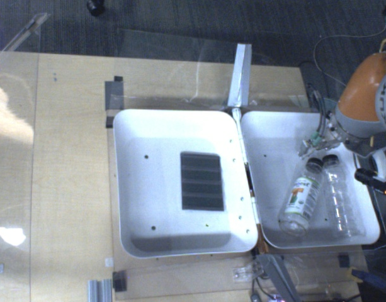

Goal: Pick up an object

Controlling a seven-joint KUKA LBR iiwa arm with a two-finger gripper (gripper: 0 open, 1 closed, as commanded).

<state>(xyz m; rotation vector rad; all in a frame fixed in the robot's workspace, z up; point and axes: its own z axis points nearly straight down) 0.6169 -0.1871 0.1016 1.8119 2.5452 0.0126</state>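
The gripper [315, 145] hangs in the right bin [268, 168], apparently in approach; I cannot tell its state; nothing visibly held; two clear bottles lie just below it, the labelled bottle [300, 203] and the plain bottle [339, 203]; next it must descend onto one cap end.

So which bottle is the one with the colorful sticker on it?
Look at the right bin of the two white ones. Two clear bottles lie side by side near its front, dark caps pointing toward the back. The labelled bottle is the left one, nearer the middle divider; its white label with orange and green sets it apart from the bare bottle beside it.
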